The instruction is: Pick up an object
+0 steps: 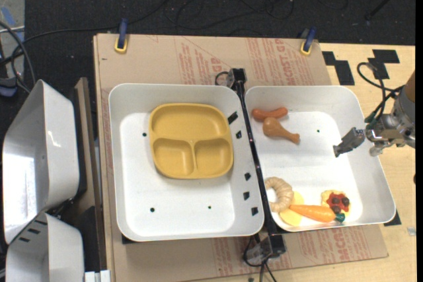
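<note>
— Pincer (357, 140) first. Where is it?

— It hangs over the right edge of the right bin (344, 101), about halfway down that edge. I can see one dark finger (348, 141) sticking out to the left, over the white floor. I cannot tell if the pincer is spread or pressed together. Nothing is between its fingers.

— What is closest to it?

— The drumstick (281, 131). It lies near the top edge of the right bin, closer to the left side. Its long way runs across the bin. The fat end points to the left edge and the thin end points right and a little down. Just above it lies a hot dog (269, 113), also lying across the bin.

— And lower down?

— Along the bottom edge there is a carrot (312, 212). It lies sideways, with its green top by the bottom right corner. A pale shrimp (278, 193) curls just to its left, on something flat and yellow. A little yellow piece with red bits (336, 200) sits right above the carrot's green end.

— What about the left bin (129, 162)?

— It holds a yellow plate (192, 141) with three parts, close to the top edge.
</note>
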